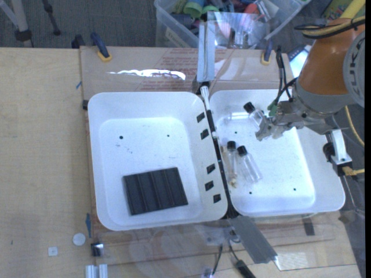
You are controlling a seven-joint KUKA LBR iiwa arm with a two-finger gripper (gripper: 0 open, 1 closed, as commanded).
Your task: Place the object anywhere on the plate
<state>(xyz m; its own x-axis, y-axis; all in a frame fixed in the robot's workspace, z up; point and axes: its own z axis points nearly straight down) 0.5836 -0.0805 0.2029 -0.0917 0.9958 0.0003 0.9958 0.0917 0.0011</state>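
Nearest the camera, well to the left of the gripper [265,131] and lower in the view, a dark ribbed plate [155,190] lies flat in the left bin [101,172], near its front wall. In the right bin [301,196], two clear vials with black caps [246,162] lie side by side just below and to the left of the gripper, close to the divider between the bins and apart from the plate. The gripper hangs low over the right bin's middle; whether it is apart or together cannot be told from this angle. Just above and to its left, a third clear vial [253,112] with a black cap lies near the bin's rear wall. Beyond the surface [35,126], behind the gripper, stands a clear tub of colourful toys [232,7].
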